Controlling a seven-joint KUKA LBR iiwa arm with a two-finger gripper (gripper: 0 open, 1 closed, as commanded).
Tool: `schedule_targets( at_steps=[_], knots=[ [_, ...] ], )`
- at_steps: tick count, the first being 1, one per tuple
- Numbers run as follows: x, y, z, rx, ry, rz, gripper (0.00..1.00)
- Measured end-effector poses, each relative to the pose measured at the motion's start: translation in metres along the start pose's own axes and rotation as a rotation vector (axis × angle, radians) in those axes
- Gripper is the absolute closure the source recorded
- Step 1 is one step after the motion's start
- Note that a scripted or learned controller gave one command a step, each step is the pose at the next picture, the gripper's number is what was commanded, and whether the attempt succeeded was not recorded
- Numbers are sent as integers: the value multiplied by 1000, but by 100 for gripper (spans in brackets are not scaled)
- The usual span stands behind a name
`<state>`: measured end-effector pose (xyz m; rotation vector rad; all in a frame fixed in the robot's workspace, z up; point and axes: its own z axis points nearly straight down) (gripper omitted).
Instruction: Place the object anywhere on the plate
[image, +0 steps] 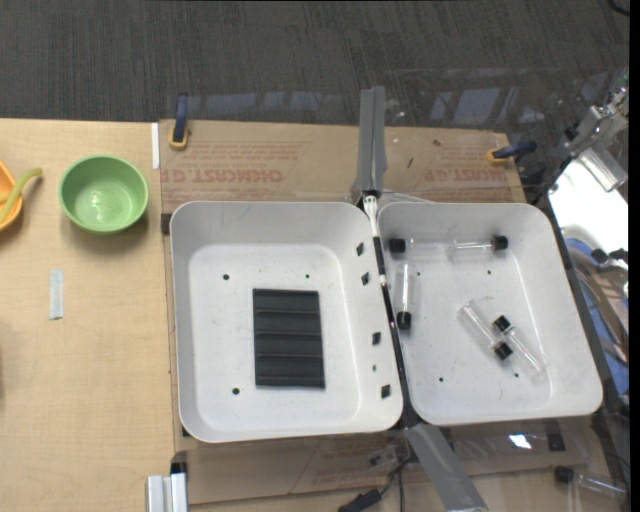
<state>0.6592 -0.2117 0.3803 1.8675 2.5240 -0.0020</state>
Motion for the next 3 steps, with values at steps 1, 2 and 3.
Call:
schedule_targets(
  at_steps=[1,2,3],
  knots=[
    [82,-56,137,3,2,188,100],
    [71,22,88,-1,0,-113,100],
    [174,53,91,1,2,-133,100]
  ],
)
